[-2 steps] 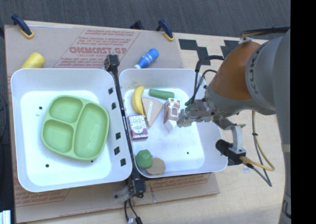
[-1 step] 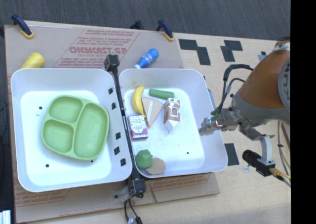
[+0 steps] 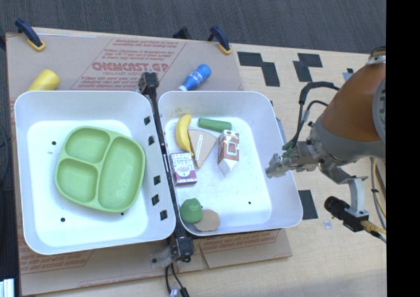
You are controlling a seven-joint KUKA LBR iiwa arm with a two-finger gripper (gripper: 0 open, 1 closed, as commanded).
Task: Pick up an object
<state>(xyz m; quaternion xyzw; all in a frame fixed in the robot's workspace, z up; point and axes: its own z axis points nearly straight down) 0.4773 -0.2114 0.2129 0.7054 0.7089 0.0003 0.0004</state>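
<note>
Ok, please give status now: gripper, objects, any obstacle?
Gripper at right bin's right wall, holding nothing. Banana, carton lie in that bin, untouched. Wall beside gripper.

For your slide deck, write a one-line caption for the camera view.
KUKA arm's gripper at the right bin's edge, toy foods inside; green divided plate in left bin.

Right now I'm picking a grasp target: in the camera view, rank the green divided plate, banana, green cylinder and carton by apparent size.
1. green divided plate
2. carton and banana, too alike to rank
3. green cylinder
</note>
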